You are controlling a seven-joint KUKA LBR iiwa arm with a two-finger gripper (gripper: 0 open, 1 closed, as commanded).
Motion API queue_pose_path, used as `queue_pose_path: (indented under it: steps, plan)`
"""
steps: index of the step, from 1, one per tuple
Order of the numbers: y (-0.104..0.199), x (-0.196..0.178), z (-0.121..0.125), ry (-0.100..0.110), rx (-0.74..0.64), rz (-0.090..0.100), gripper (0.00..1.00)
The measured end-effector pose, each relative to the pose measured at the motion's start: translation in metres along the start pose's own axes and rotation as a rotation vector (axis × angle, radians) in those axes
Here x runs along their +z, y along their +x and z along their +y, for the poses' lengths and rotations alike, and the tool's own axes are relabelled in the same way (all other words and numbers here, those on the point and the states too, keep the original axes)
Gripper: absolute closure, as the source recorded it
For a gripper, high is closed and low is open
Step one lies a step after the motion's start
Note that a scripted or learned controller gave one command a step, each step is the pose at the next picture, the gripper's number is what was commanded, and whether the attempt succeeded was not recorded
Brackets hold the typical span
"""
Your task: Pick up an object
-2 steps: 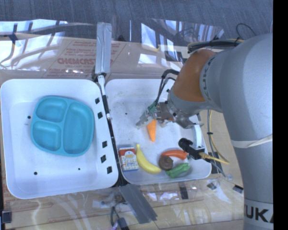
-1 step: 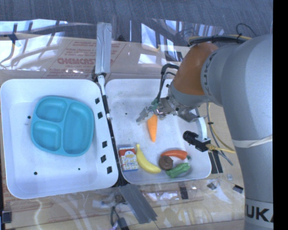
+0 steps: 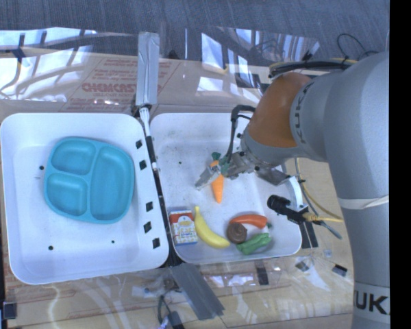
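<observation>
Right of centre, target: I take the carrot [image 3: 218, 188] as the object; it lies in the right bin [image 3: 185, 139], about mid-frame, orange tip pointing down the picture, leafy end up.
End effector: the end effector [image 3: 216, 172] sits just over the carrot's upper end; its fingers look spread, one grey tip slanting down-left beside the carrot, but I cannot see anything clamped between them.
How I'd do it: I judge the grasp should straddle the carrot across its thick end, then close before any lift; a slanted, off-centre bite could roll it away.
Neighbours: banana [image 3: 209, 230], small box [image 3: 183, 226], red pepper [image 3: 250, 220] and green pepper [image 3: 255, 243] lie near the bin's lower edge, apart from the carrot.
Arm pose: the arm [image 3: 342, 115] comes in from the right of the frame, orange band [image 3: 274, 115] above the wrist, wrist bent down-left into the bin.
Left bin: the blue plate [image 3: 89, 179] lies in the left bin [image 3: 20, 252].
</observation>
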State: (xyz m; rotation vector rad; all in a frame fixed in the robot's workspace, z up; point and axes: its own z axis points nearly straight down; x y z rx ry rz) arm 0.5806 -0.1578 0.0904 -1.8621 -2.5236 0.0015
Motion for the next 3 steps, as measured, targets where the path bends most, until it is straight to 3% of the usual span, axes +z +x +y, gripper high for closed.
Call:
queue_pose_path:
  steps: [1,2,3]
  plan:
    - [0.0,-0.007,0.0,0.004,-0.002,0.001,1.0]
    - [0.038,-0.118,0.039,-0.002,0.043,-0.002,1.0]
    - [-0.031,-0.089,0.055,0.001,-0.014,-0.002,1.0]
